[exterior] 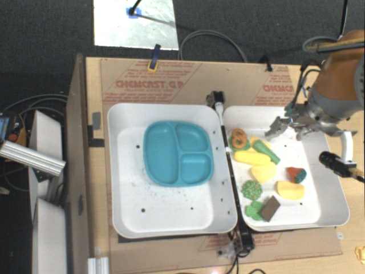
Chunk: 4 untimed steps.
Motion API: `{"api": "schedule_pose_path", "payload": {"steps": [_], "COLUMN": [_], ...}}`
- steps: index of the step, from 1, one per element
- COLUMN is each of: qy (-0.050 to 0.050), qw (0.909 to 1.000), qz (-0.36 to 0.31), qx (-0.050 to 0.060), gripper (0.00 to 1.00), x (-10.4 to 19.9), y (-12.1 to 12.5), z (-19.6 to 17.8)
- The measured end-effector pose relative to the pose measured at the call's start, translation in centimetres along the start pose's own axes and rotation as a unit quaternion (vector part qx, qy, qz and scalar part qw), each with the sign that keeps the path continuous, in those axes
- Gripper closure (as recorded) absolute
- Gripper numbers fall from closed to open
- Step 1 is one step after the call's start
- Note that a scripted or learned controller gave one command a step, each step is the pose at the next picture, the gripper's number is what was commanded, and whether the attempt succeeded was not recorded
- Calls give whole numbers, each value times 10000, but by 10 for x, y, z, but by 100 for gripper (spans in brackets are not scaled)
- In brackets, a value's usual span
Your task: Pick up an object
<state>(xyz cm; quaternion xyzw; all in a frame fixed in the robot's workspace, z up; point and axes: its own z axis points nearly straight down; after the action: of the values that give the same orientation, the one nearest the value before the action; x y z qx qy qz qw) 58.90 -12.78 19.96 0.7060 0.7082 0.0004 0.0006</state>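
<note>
The right bin holds several toy foods. Among them are a brown pretzel, a green pod, a long yellow piece, a red piece, a yellow wedge, a broccoli floret and a brown block. My gripper hangs over the bin's far part, up and to the right of the green pod. Its fingers are spread open with nothing between them.
The left bin holds a blue divided plate. A raised divider runs between the two bins. The orange-banded arm fills the upper right, and a black part juts over the right bin's right rim.
</note>
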Motion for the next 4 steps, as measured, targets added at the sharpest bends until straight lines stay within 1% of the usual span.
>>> {"api": "schedule_pose_path", "payload": {"steps": [1,2,3,4], "qy": [0,3,2,-30], "qw": [10000,10000,10000,9999], "qz": [41,16,12,-31], "qx": [45,16,11,-91], "gripper": [0,0,0,0], "x": [-54,-63,-69,-67], "y": [-48,-56,-65,23], "z": [88,117,115,-7]}}
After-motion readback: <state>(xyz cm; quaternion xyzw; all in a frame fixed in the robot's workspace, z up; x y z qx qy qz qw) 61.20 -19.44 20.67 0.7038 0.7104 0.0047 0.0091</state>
